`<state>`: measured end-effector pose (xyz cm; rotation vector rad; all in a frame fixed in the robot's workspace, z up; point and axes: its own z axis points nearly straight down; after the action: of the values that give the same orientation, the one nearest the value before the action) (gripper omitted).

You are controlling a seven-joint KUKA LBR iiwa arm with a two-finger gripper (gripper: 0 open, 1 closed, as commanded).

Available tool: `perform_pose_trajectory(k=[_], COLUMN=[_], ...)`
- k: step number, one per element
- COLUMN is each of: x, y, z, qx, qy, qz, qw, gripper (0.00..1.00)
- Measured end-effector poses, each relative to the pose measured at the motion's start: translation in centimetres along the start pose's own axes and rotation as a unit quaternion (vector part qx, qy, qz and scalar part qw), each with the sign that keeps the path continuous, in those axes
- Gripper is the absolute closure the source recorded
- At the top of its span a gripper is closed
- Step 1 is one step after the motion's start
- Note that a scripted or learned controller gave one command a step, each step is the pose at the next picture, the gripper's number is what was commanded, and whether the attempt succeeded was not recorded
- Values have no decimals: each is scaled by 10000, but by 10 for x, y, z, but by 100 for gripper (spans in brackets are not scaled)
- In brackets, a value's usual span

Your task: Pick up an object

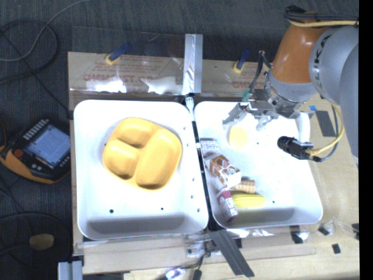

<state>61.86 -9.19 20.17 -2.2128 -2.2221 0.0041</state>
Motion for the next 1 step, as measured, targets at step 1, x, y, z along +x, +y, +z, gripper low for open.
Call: perform_pose_trajectory(k=[1], x=[-24], y=[12], z=[110], qx=[-22], qy=[-2], qz=[-636], qw=[9980], gripper=[0])
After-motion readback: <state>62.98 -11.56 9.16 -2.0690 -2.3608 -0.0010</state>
